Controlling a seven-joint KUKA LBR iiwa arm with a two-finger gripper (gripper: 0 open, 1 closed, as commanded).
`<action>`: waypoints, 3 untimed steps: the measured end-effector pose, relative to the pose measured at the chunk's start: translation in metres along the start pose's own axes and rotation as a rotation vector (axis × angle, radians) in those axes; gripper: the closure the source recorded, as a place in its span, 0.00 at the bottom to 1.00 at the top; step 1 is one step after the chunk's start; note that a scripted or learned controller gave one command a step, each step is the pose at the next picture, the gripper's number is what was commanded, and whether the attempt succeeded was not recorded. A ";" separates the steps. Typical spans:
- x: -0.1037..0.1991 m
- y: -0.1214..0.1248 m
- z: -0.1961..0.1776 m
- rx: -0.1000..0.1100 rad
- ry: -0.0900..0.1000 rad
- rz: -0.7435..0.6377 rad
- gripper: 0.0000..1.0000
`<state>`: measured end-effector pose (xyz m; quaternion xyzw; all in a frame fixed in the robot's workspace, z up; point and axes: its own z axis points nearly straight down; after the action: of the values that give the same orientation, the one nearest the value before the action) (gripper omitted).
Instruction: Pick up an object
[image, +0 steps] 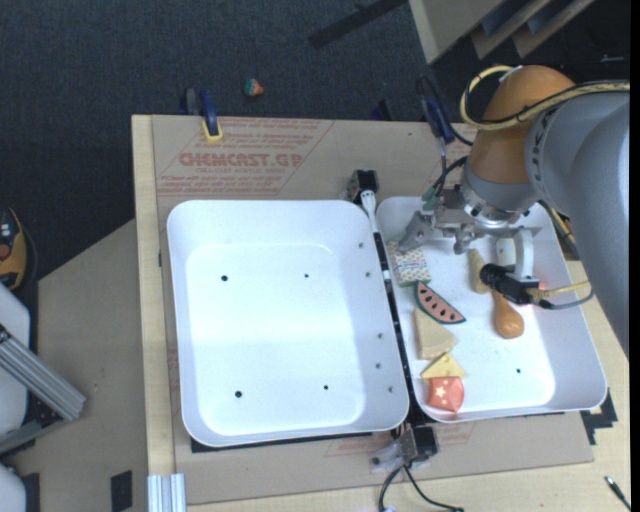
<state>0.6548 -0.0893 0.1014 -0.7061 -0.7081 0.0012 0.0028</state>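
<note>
The right bin holds several small objects. A patterned square piece lies near its left wall, with a watermelon slice just below it. A beige wedge, a yellow wedge and a red round piece lie further toward the front. An orange-brown pear-shaped piece sits at mid-bin, and a tan stick-like piece lies beside it. My gripper hangs low over the bin's far end, just behind the patterned square and the tan piece. The wrist body hides what lies under it.
The left bin sits beside the right one, their rims touching along a black clip strip. Both rest on a cardboard-covered bench with blue clamps at the far edge. The arm's grey body covers the right bin's far right corner.
</note>
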 end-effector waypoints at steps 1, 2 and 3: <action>-0.002 0.001 -0.018 -0.008 -0.002 0.003 1.00; -0.023 -0.009 -0.164 -0.023 -0.007 0.004 1.00; -0.009 -0.006 -0.256 -0.017 -0.004 0.000 1.00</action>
<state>0.6508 -0.0991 0.3570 -0.7062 -0.7080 -0.0032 -0.0047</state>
